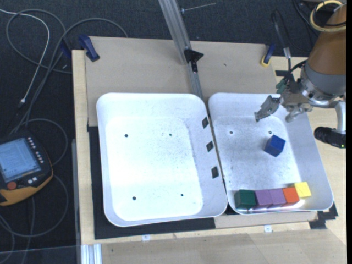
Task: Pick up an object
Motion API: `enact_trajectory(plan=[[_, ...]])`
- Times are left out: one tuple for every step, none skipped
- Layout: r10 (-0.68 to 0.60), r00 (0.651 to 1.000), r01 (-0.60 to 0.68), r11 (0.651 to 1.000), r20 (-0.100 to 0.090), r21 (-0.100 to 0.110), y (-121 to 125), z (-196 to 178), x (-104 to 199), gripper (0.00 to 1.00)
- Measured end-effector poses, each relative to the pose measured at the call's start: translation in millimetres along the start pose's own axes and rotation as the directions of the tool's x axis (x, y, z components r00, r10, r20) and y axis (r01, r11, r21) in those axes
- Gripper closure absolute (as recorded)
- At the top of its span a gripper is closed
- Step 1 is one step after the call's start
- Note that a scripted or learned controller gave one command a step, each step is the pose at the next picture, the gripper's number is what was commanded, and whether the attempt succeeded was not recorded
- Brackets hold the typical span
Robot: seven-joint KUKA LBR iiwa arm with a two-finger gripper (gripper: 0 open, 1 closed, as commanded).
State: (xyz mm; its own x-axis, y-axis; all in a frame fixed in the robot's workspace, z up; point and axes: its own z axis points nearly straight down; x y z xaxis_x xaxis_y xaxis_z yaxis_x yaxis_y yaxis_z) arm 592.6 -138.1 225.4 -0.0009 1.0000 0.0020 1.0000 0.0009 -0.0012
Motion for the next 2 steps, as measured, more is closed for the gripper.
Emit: enact_trajectory(plan=[[0.005,1.000,-0.005,1.000,0.000,0.010,-56,106,-38,0.00],[-0.001,1.000,0.001,1.000,0.005,-0.007,20,126,-73,0.00]])
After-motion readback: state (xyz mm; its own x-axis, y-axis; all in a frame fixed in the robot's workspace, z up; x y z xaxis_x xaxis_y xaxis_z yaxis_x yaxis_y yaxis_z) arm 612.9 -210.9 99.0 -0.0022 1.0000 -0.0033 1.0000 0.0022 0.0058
